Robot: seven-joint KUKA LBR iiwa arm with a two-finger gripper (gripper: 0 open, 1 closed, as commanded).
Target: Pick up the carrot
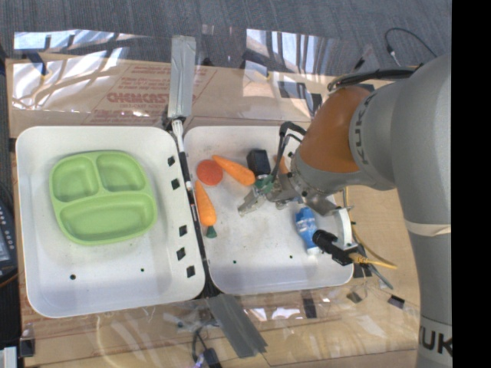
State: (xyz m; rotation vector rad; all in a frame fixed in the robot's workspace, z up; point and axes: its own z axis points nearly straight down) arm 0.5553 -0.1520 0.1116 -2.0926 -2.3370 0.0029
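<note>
Two carrots lie in the right bin (253, 271). A plain orange carrot (234, 171) lies slantwise near the bin's back. A second carrot (204, 204), with a green stub at its near end, lies along the left wall. My gripper (252, 199) hovers over the bin floor in the middle, pointing left. It is just in front of the first carrot and to the right of the second, apart from both. Nothing shows in it.
A red ball-like fruit (209, 172) sits between the two carrots. A black block (258, 160) lies behind the gripper, and a blue bottle (307, 230) lies under my wrist. The left bin (46, 282) holds a green divided plate (102, 196).
</note>
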